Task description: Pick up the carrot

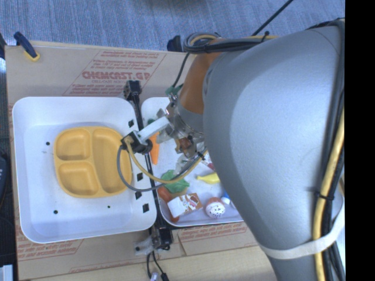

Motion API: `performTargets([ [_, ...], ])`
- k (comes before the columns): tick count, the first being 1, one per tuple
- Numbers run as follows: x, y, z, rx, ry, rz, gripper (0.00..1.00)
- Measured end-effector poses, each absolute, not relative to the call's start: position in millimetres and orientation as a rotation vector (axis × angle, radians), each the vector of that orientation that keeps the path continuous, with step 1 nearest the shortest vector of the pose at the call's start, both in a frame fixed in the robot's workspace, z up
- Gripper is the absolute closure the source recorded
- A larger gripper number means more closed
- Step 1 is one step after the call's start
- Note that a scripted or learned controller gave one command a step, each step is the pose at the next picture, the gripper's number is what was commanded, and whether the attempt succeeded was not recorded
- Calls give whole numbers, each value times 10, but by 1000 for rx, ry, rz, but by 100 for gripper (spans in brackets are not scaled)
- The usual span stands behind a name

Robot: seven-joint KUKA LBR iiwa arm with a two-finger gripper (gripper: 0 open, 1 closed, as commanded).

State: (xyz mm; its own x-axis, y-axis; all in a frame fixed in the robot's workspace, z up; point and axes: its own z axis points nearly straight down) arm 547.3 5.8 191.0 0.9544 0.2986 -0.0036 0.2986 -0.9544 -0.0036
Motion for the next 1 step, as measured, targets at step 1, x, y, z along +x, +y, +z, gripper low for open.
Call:
performTargets([
  [1, 5783, -171, 1910, -3104, -456, 8, 0],
])
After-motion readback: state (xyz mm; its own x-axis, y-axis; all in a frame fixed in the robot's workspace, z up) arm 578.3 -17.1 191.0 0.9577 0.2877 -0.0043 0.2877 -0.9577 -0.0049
